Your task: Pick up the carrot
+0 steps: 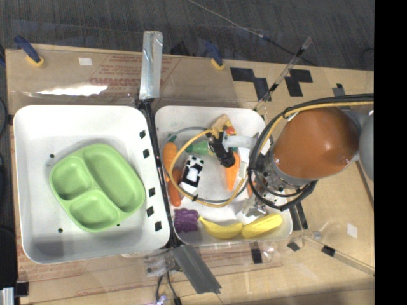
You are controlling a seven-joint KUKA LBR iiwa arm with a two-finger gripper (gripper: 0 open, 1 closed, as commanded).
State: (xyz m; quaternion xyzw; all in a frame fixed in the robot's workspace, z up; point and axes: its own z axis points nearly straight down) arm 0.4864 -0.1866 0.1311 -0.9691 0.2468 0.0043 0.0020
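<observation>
The carrot (170, 159) is seen lying lengthwise along the right bin's (191, 116) left wall, judged light, rigid and slick, best pinched across its thicker far end, while the gripper's (257, 199) state cannot be told, hidden under the wrist.

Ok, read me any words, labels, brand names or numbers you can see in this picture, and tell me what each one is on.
Faint reddish print on the cardboard behind the left bin: too blurred to read.
Small pale labels on the cardboard, top left and lower right: too small to read.
Black-and-white object in the right bin: a pattern, no readable text.
No other text is legible.
</observation>
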